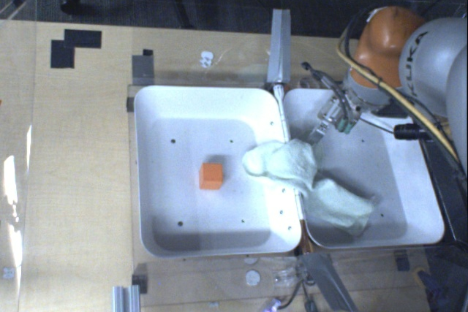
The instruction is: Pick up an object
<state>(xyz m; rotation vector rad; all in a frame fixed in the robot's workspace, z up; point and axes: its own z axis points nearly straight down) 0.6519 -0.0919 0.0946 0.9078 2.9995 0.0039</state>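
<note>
Bins: left bin [157, 230] and right bin [417, 226] sit side by side on the surface [73, 179], their inner walls touching.
Block [211, 176]: in the left bin, near its middle, apart from the walls.
Cloth [303, 179]: draped over the shared walls, one end in the left bin to the right of the block, the other in the right bin toward the near side.
Tool [330, 120]: over the right bin's far left part, just behind the cloth.
Arm [431, 62]: reaches in from the right, behind the right bin.
</note>
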